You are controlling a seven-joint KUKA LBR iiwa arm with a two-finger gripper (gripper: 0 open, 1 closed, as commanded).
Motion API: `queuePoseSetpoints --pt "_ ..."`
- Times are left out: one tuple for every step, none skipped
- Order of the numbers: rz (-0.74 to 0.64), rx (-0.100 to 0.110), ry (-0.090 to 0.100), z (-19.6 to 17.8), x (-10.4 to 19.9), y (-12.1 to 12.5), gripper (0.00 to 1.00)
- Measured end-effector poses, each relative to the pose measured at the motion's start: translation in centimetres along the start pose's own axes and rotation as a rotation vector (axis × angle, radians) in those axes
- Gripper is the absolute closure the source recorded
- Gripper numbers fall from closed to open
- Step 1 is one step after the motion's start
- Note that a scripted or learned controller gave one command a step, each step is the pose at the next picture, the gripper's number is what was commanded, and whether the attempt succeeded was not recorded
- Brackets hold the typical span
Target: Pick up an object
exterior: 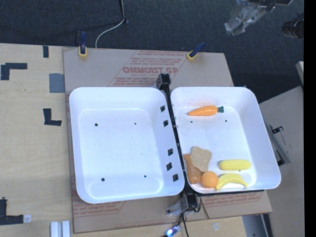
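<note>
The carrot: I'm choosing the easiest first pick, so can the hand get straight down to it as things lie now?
Probably yes. The carrot lies alone in the far part of the right bin, apart from the clustered food near the front. The hand hangs beyond the bins, with nothing between.

Right bin (256, 132) holds all objects. Orange carrot (203, 111) with green tip lies flat near far side, alone. Near front edge, clustered: tan bread slice (201, 157) leaning over brown piece (191, 172), orange ball (209, 179) touching yellow banana (231, 182), corn cob (234, 165) just behind banana.
</note>
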State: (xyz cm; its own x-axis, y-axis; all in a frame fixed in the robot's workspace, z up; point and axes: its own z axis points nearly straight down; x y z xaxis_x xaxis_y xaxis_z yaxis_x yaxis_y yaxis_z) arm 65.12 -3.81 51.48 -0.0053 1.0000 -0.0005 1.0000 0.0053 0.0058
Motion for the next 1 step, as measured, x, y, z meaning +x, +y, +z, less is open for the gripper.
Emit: queuePoseSetpoints --pt "-0.004 0.003 0.002 -2.08 8.36 1.82 1.0"
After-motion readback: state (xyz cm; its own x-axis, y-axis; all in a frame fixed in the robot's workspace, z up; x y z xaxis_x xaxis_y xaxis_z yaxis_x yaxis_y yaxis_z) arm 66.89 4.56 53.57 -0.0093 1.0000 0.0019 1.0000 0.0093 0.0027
